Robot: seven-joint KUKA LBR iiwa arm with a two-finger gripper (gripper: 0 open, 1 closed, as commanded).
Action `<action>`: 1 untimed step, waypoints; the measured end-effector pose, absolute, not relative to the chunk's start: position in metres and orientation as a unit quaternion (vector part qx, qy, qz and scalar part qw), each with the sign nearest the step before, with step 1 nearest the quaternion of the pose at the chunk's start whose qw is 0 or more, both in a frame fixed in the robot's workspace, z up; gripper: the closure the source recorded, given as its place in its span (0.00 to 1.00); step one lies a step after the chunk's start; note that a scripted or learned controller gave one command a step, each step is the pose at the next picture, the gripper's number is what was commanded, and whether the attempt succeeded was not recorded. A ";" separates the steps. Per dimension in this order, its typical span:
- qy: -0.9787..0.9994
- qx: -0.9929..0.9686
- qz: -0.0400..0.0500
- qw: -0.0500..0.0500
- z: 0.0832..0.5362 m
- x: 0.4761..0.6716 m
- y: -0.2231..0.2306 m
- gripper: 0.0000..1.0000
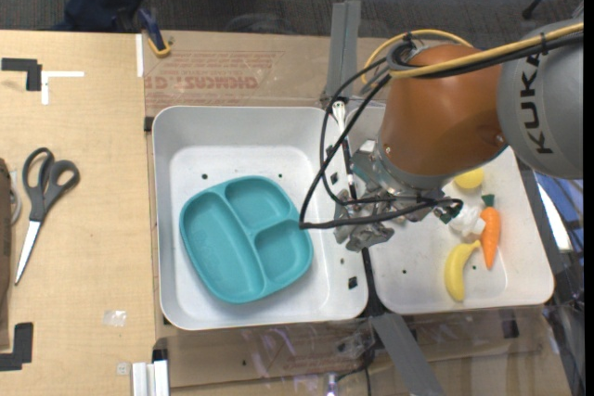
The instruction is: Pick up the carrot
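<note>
In right bin (520,287), carrot (489,235) beside banana (455,271)

Two bins sit side by side on the desk (83,199). The left bin (172,227) holds a divided plate (243,238), lying toward its front left. The right bin (520,278) holds the carrot (489,235) near its right side, with a banana (455,271) just to its left and in front, and a lemon (470,179) behind them. The arm (445,107) reaches in from the right above the right bin, and the tool (364,227) hangs over the wall between the two bins, well to the left of the carrot. A pair of scissors (39,199) lies on the desk, far left of the bins.
</note>
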State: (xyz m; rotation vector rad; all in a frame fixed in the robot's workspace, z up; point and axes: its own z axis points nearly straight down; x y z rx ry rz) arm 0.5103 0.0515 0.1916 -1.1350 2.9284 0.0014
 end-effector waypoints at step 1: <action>0.933 -0.360 0.001 0.002 0.201 0.512 0.052 1.00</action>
